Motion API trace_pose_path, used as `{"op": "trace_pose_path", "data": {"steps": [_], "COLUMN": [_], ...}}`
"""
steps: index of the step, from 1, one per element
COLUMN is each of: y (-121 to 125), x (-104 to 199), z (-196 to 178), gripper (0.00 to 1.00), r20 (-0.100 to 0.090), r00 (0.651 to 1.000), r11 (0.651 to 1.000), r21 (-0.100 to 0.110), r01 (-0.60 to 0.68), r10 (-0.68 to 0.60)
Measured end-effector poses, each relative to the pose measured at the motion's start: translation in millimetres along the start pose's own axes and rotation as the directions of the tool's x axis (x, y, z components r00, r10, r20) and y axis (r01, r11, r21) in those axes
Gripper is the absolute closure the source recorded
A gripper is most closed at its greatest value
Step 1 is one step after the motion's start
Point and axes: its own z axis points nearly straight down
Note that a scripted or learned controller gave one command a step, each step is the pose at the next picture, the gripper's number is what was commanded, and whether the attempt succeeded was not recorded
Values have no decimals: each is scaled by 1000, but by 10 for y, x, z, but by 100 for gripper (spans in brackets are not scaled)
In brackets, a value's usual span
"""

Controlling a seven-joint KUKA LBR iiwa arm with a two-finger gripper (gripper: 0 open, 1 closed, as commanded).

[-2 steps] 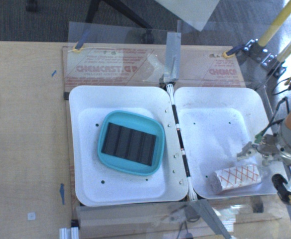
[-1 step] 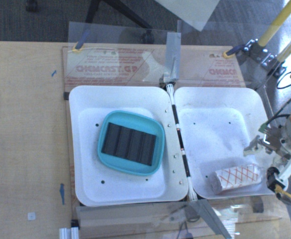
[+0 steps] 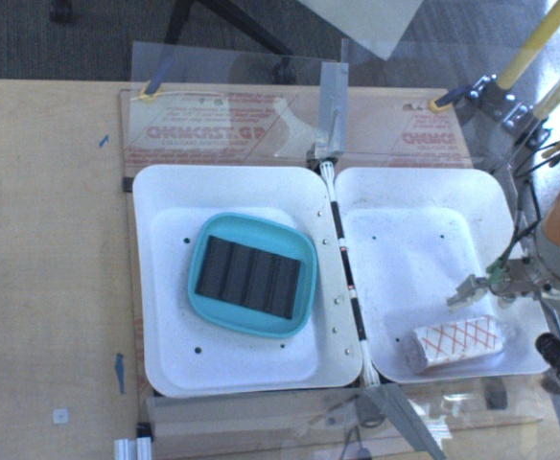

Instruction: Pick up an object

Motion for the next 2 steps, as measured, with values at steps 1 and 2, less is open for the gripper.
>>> {"op": "trace_pose_path", "data": {"steps": [1, 2], "y": [-11, 334], "x": [-330, -312], "z": [106, -382], "gripper": [0, 0], "r20": [0, 3], "r00": [937, 964], "r11": [937, 964], "r21": [-1, -4], "r01": [-350, -265], "r10": [350, 265]}}
